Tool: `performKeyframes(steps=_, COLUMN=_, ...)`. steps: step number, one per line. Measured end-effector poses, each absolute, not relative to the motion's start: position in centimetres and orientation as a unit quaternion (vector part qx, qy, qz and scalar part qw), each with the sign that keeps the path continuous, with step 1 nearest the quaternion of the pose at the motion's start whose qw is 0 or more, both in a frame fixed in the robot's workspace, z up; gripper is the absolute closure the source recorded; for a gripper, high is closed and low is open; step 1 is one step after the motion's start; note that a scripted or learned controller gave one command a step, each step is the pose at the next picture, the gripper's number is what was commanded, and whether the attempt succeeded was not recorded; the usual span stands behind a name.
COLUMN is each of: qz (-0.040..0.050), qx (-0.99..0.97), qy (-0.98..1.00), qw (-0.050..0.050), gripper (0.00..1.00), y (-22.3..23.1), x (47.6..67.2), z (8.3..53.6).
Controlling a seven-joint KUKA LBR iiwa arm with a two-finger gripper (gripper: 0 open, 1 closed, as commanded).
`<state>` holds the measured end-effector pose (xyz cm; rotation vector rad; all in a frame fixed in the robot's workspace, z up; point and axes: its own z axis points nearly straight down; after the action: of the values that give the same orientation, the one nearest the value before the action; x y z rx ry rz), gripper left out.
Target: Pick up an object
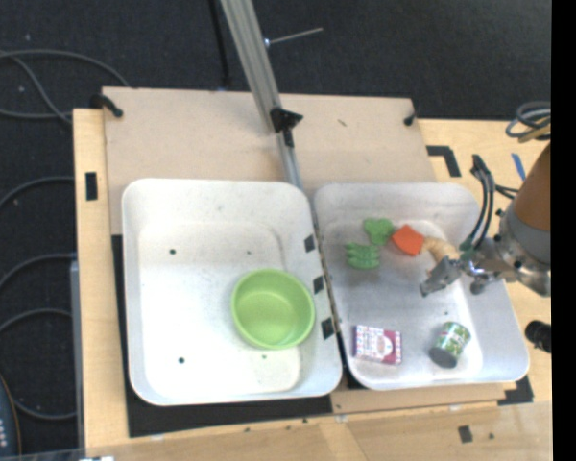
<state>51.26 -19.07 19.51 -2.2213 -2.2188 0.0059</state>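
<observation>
Camera view, looking down at a slant: reached in from the right over the right bin [480, 200], grey arm [533, 219] low above the bin's right half. Claw [440, 279] pointed left, hung over bare white floor near the bin's middle. Could not tell whether spread or pressed together; too dark and small. Nothing seen pinched.

Nearest to the claw: an orange block [409, 241], just up and left of it, close but apart. Further left, two green toy pieces [370, 243], one above the other, near the bin's left wall. Below the claw, well apart, a small green-and-grey can [450, 342] lying toward the front right corner. Left of that can, a pink and white packet [377, 344] flat by the front edge.

In the left bin [173, 209]: a lime green bowl [273, 308], upright, toward the front right, far from the claw.
</observation>
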Motion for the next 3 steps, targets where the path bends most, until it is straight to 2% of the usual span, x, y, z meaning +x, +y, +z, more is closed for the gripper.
performKeyframes(steps=1, qz=0.0018, qx=-0.708, qy=-0.707, qw=0.001, gripper=0.0, y=-19.6, x=51.3, z=15.2)
performKeyframes(steps=2, qz=-0.0008, qx=-0.709, qy=-0.705, qw=-0.003, gripper=1.0, y=-19.7, x=51.5, z=16.6)
performKeyframes(steps=3, qz=-0.0001, qx=-0.706, qy=-0.708, qw=-0.001, gripper=1.0, y=-20.4, x=52.3, z=21.4)
